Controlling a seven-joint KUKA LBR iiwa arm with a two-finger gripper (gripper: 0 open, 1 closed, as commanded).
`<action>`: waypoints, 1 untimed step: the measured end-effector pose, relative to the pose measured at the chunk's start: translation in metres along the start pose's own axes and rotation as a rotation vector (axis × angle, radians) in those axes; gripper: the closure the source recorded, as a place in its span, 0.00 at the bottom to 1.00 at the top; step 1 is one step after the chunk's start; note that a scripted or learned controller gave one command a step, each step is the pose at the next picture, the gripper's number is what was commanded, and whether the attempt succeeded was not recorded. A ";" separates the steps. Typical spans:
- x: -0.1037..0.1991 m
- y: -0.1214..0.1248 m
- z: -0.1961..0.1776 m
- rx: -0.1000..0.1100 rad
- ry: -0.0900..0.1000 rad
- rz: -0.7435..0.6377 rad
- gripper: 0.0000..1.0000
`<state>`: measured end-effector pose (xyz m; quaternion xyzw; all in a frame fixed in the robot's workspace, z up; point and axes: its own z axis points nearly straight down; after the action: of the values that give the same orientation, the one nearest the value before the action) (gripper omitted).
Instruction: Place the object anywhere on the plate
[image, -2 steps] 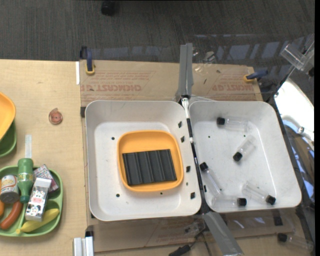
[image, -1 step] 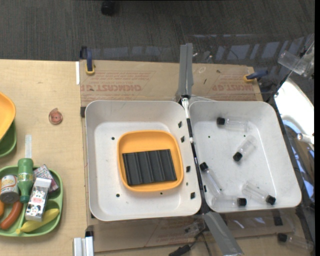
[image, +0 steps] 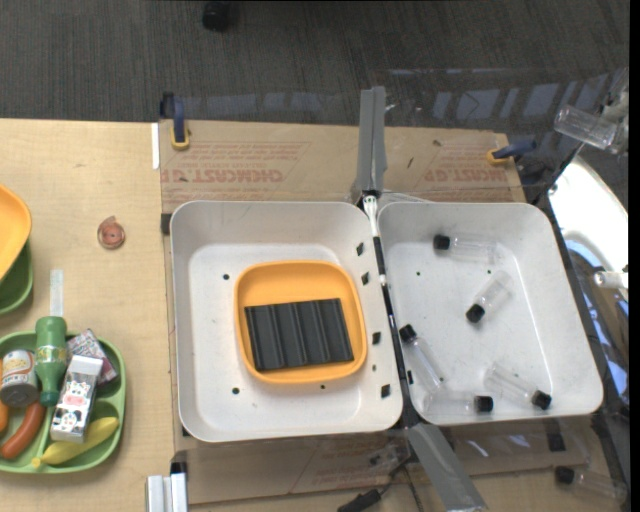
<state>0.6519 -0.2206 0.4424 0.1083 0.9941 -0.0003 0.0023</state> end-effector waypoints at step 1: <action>0.004 -0.002 0.001 -0.002 0.002 -0.358 1.00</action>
<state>0.6480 -0.2216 0.4415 -0.0706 0.9975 0.0005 0.0015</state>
